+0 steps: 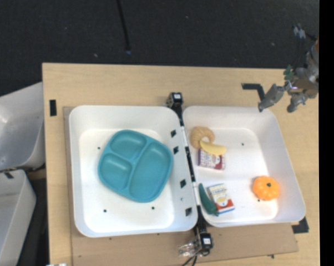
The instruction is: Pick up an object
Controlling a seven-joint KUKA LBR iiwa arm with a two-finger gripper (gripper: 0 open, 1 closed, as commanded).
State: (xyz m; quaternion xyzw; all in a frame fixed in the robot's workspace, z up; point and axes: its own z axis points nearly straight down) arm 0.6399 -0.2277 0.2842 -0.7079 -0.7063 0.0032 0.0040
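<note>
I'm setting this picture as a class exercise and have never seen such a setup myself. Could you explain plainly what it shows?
One camera looks down at a slant on a wooden bench bearing two shallow white bins side by side. The left bin holds a blue divided plate. The right bin holds a small orange pumpkin, a banana lying by a bagel, and two small cartons. At the upper right edge, the robot arm's hand hangs over the right bin's far corner, above the bench. Nothing sits between its fingers; whether they are open is unclear.
</note>
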